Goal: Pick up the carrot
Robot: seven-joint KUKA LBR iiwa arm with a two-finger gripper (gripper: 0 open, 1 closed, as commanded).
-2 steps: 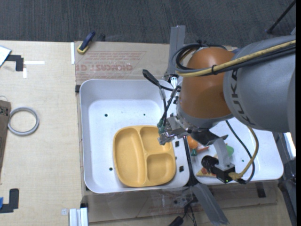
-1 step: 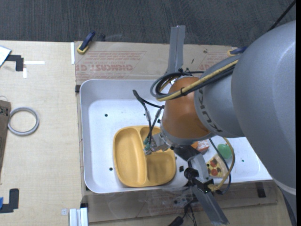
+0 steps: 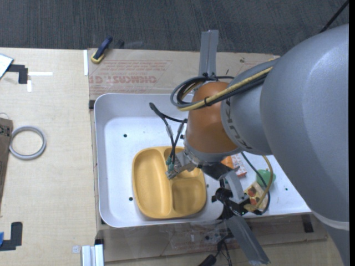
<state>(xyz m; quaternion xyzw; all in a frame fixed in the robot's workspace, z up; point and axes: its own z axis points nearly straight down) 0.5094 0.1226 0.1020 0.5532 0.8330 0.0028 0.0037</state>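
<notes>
The arm's orange band (image 3: 208, 121) hangs over a white bin (image 3: 111, 148), its pincer (image 3: 176, 169) low above the yellow two-part dish (image 3: 161, 190) at the divider. Whether the pincer is spread or pressed together cannot be told. The carrot (image 3: 228, 162) shows as an orange sliver just right of it, mostly hidden by the wrist

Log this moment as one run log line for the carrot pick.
arm over bin | gripper above yellow divided dish | carrot partly hidden | grasp unconfirmed
</notes>
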